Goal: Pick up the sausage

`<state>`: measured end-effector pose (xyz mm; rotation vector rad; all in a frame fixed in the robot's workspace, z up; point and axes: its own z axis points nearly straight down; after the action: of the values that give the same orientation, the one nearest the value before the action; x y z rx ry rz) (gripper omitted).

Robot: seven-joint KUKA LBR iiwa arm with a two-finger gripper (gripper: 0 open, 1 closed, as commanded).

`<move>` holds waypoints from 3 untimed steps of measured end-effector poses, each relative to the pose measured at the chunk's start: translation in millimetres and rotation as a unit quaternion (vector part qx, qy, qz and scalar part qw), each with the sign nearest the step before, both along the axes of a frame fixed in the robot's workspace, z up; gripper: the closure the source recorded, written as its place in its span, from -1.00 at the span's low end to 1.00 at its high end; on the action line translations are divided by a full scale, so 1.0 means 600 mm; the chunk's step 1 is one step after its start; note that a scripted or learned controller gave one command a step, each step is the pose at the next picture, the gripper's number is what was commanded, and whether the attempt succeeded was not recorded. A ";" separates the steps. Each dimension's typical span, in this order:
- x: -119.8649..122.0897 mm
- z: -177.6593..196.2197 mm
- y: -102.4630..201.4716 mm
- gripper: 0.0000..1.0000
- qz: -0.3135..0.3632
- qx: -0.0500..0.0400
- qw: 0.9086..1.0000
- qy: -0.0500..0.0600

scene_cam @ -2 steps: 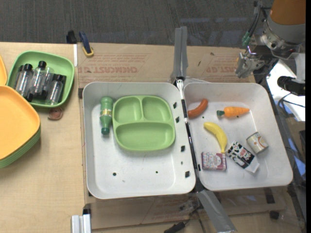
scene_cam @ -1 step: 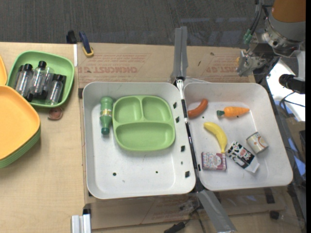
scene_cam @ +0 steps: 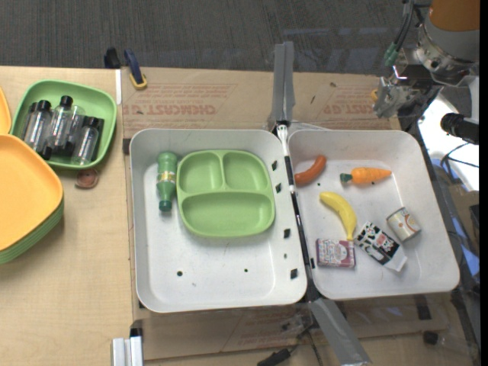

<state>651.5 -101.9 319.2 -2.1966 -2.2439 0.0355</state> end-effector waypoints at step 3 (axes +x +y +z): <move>0.003 0.037 -0.001 1.00 0.003 -0.002 1.000 0.003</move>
<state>653.1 -102.2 341.3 -2.1897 -2.2484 0.0449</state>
